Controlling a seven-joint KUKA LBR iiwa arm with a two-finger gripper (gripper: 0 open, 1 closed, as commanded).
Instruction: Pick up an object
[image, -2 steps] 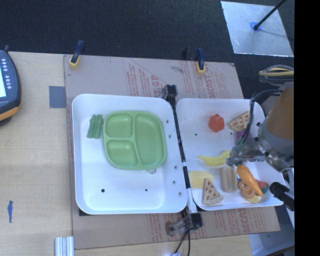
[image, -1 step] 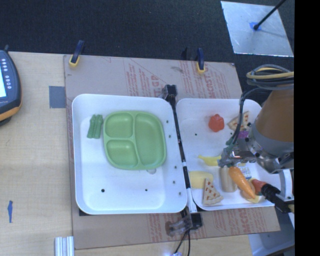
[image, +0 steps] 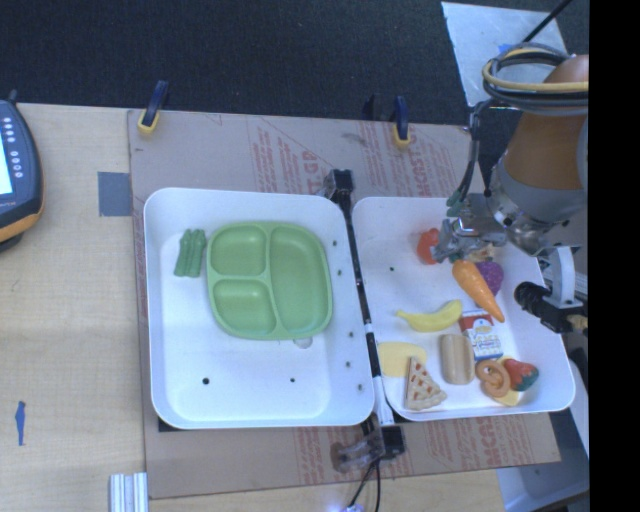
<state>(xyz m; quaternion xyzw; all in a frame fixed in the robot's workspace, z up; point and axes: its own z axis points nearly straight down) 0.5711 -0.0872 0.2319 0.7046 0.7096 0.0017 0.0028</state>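
My gripper (image: 462, 236) hangs low over the back of the right bin (image: 392, 226). It sits between a red toy food (image: 429, 246) on its left and an orange carrot (image: 478, 288) just in front of it. A purple grape bunch (image: 491, 272) lies beside the carrot. In front of these lie a yellow banana (image: 432, 318), a small carton (image: 485, 340), a tan bun (image: 456, 358), a cheese slice (image: 397, 356), a pizza wedge (image: 424, 386), a pretzel (image: 493, 377) and a red fruit (image: 523, 373). The gripper's metal body hides whatever is directly under it.
The left bin (image: 180, 390) holds a green divided plate (image: 270, 278) and a green vegetable bundle (image: 189, 252). A ridge with clamps (image: 356, 300) separates the bins. A tablet-like pendant (image: 12, 170) lies at the bench's far left. The arm fills the upper right.
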